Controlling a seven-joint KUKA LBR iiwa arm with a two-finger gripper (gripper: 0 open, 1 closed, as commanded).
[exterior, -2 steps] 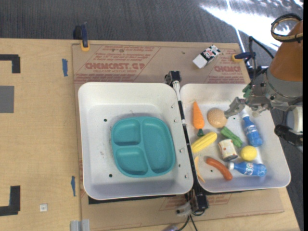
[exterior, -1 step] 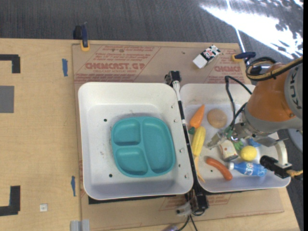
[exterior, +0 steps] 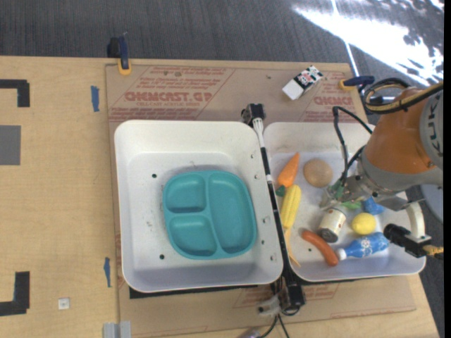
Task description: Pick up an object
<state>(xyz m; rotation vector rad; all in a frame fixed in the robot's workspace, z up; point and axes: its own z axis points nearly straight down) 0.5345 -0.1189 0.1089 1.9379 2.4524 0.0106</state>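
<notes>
The right bin (exterior: 310,134) holds several toy foods: an orange carrot (exterior: 288,169), a yellow corn cob (exterior: 289,207), a tan round potato (exterior: 318,172), a small white can (exterior: 331,223), a yellow lemon (exterior: 363,223), a red sausage (exterior: 320,246) and a blue and white bottle (exterior: 366,247). My gripper (exterior: 343,193) is low inside this bin, just above the white can and right of the potato. The orange-banded wrist (exterior: 398,143) hides much of the bin's right side.
The left bin (exterior: 134,189) holds a teal divided plate (exterior: 209,213). A black clamp (exterior: 252,113) sits at the top of the divider between the bins. A small white carton (exterior: 302,82) lies on the cardboard behind the bins.
</notes>
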